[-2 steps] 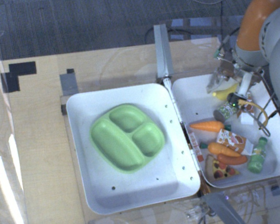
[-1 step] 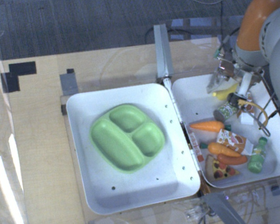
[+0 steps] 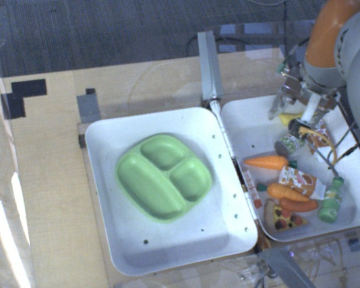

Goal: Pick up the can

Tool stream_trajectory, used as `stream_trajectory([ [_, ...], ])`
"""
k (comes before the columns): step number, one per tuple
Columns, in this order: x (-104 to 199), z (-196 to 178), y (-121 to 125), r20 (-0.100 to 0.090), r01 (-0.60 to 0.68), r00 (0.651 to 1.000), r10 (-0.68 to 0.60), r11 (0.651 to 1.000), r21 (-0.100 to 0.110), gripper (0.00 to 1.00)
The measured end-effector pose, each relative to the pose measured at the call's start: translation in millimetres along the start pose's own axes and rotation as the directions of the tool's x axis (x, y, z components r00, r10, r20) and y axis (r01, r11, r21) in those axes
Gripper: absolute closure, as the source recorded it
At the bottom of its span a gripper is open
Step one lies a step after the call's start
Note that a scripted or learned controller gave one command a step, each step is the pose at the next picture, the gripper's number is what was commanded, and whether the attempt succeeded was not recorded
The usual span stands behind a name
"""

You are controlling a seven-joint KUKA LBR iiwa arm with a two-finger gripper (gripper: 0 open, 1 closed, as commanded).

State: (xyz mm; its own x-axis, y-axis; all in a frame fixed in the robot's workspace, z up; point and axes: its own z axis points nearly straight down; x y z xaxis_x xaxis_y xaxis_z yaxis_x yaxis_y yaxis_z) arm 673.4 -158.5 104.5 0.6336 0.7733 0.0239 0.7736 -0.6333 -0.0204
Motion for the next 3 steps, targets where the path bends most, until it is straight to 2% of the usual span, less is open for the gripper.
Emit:
stream_trajectory([
  [1,0.6,0.0,2.4,0.004,0.007,1.000,-0.007,1.000,0.007,0.00],
  [2,2.8,0.8,0.6,0.007,-0.098,0.995,0.098,0.995,0.001,0.00],
  [3,1.0,0.7,0.1,0.003,-0.161,0.987,0.161,0.987,-0.001,0.00],
])
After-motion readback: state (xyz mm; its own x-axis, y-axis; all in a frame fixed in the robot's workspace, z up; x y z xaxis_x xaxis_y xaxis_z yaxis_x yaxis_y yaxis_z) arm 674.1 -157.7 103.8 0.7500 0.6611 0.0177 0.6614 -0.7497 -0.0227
